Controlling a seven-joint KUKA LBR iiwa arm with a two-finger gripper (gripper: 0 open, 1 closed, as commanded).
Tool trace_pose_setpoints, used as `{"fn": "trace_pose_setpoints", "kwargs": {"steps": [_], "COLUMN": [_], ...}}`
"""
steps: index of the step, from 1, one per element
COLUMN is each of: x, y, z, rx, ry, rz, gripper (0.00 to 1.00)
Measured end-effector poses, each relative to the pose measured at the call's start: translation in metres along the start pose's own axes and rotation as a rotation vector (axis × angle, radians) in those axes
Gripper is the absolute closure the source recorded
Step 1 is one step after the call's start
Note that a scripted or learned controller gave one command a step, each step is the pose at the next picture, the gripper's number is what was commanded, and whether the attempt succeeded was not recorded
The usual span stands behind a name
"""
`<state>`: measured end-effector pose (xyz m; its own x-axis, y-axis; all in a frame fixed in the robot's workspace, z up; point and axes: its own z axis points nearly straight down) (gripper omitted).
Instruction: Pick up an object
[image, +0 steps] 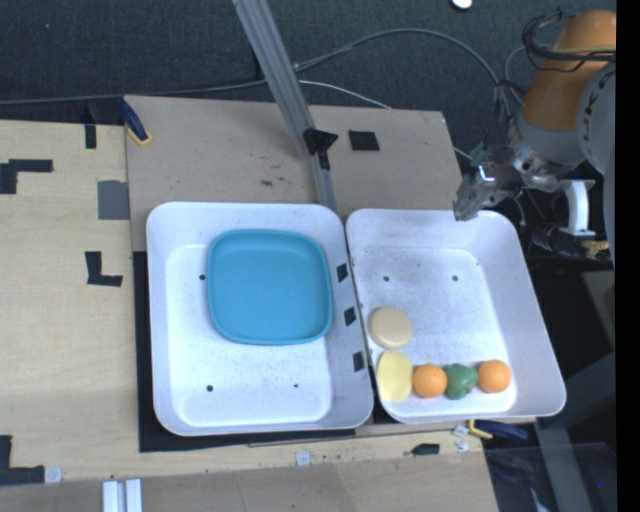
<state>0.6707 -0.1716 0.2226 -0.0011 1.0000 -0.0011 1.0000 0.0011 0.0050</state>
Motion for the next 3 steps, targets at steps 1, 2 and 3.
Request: {"fn": "trace_pose_setpoints", "kwargs": {"steps": [1,2,3], "x": [0.000,0.060,0.109], "y": [0.000,-0.009,-0.017], "z": [0.018,0.021,0.026], "rx": [0.006,0.006,0.006], "ry": [0.001,0.002,0.002], "rz": [0.000,-0.003,-0.003], "gripper": [1.00,1.00,1.00]}}
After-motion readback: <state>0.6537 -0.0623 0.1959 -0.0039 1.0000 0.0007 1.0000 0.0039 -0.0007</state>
